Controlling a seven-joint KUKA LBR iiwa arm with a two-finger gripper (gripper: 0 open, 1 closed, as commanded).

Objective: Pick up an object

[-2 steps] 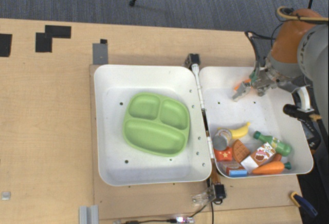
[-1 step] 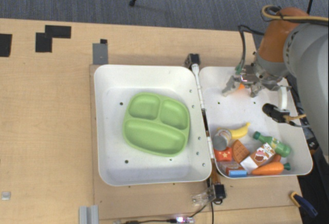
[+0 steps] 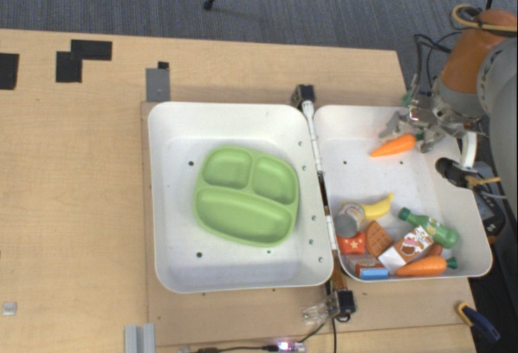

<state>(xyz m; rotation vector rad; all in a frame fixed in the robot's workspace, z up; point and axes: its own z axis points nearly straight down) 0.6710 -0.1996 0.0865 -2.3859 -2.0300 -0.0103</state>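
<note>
Reaching in from the right over the far corner of the right bin [image 3: 348,129], wrist with its orange band [image 3: 469,60] bent down toward the bin's rear edge. Pincer [image 3: 421,126] low over a toy carrot [image 3: 393,146], whose green end sits right at the fingertips; impossible to tell whether apart, together or clamped on it. Heaped at the near end of the same bin: banana [image 3: 377,206], green bottle [image 3: 427,227], a second carrot [image 3: 421,266]; in the left bin [image 3: 174,181] on the counter [image 3: 73,206], a green divided plate [image 3: 245,195].
</note>
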